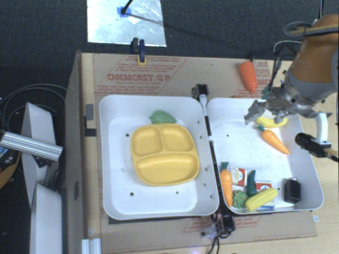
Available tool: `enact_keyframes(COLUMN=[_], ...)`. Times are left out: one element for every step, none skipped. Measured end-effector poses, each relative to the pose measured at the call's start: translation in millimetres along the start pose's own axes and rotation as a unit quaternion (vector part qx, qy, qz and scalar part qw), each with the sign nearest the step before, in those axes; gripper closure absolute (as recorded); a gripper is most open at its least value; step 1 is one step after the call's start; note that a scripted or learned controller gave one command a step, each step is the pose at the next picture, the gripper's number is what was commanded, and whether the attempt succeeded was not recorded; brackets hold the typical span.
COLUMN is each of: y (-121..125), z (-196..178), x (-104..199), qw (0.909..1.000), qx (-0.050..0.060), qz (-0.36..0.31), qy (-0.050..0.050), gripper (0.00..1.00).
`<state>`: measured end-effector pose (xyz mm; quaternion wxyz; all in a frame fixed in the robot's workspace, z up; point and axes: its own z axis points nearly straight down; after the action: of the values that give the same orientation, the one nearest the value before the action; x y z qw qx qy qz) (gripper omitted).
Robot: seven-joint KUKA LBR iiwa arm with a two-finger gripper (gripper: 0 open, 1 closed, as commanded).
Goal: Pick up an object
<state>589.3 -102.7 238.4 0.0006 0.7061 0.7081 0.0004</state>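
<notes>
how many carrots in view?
3: one carrot on the cardboard outside the bins, one in the right bin under the gripper, one in its front pile. Others may be hidden there.

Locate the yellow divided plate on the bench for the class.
The yellow divided plate lies in the middle of the left bin, with a green leafy toy touching its far edge.

The arm has a wide orange band, and under it a rounded grey wrist housing. Thin dark cables loop along its 9 o'clock side. The gripper is a grey metal assembly with small angular parts.
</notes>
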Motion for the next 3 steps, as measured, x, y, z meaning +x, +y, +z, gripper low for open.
enact_keyframes(y=[42.3, 78.2, 60.5], z=[-23.1, 77.0, 106.8], x=[-64.7, -88.7, -90.5], qw=[1.0, 1.0, 1.0], qx=[-0.001, 0.002, 0.0], qz=[0.001, 0.0, 0.001], qy=[-0.001, 0.0, 0.0], gripper=[0.0, 0.0, 0.0])
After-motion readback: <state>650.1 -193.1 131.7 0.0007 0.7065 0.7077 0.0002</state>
